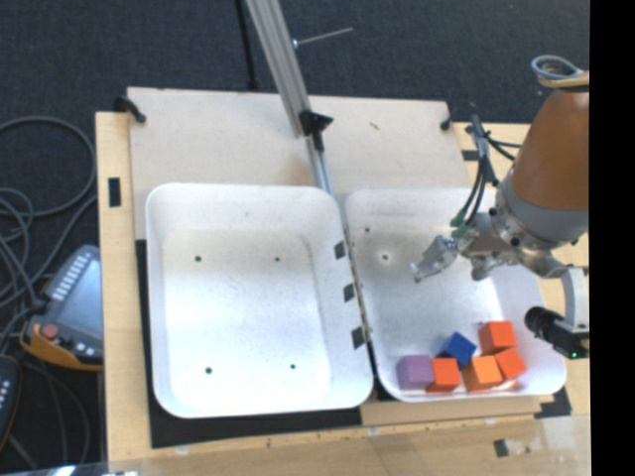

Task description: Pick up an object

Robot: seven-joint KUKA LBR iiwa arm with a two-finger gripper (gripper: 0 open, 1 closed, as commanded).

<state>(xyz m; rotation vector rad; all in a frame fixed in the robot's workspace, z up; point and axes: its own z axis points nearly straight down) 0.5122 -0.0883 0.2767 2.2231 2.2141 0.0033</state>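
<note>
arm (551,157) comes in from the right, grey w/ orange band above the wrist, reaching over the right bin (397,216). hand (437,261) sits above the upper-middle of that bin's floor, pointing left and down. can't tell if it's open or shut, fingers too blurred and small to read. nothing visible btwn them.

the task's things lie in the right bin's lower right corner, clustered tight: purple block (416,370) furthest left, an orange block (445,373) just beside it, blue block (458,347) a bit above and right of that, another orange block (484,371) next along, then two more orange blocks (498,336) (511,362) on the right, one up, one nearer the rim. most seem to touch their neighbours, can't confirm each contact. hand is well apart from the cluster, up and to the left of it.

left bin (248,201) lies beside the right one, rims almost meeting in the middle. both rest on a pale tabletop (218,132). a metal rail (278,53) slants down from the top to the gap btwn the bins. cables (30,181) and a handheld pendant (69,305) lie on the dark floor at the left.
</note>
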